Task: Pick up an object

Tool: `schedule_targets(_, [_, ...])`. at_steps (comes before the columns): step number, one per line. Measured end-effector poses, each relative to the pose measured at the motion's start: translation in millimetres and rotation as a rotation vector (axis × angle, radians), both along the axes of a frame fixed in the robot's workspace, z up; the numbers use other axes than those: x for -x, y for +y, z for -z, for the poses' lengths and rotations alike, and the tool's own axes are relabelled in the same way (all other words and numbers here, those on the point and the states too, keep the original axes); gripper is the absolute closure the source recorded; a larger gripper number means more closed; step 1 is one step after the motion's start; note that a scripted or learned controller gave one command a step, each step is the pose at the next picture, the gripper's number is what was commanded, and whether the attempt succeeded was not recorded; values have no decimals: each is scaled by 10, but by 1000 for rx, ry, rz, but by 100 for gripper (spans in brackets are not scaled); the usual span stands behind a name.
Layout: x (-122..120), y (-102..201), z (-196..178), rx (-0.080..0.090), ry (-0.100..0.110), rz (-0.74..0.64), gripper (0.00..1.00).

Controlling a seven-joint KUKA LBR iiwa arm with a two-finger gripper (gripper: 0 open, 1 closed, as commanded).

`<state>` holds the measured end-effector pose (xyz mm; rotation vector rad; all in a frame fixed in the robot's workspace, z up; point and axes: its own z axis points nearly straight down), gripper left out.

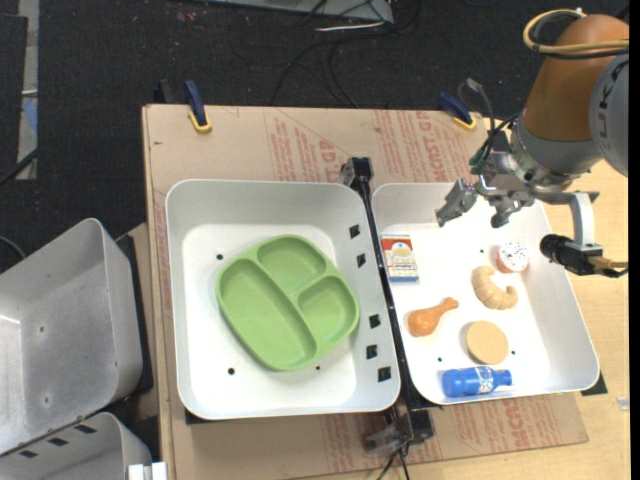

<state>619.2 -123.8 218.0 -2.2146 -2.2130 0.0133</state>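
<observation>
The right bin (570, 313) holds several small items: a red and white box (398, 258), an orange drumstick (432, 316), a tan croissant (495, 288), a round tan disc (487, 343), a blue bottle (476, 380) lying on its side, and a small white round piece with red spots (513, 257). My gripper (472, 212) hangs over the far part of this bin, above and right of the box. It is open, and nothing sits between its fingers.
A green divided plate (288, 300) lies in the left bin (190, 268). A black divider (375, 268) runs between the two bins. A grey container (60, 328) stands off the bench at the left. Blue and yellow clamps (197, 108) grip the board's far edge.
</observation>
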Motion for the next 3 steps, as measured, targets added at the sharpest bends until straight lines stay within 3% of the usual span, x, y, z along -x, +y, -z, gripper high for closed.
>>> schedule_targets(1, [-28, 3, -81, 2, -14, -2, 0])
schedule_targets(3, [89, 96, 977, 1, -9, 0, 0])
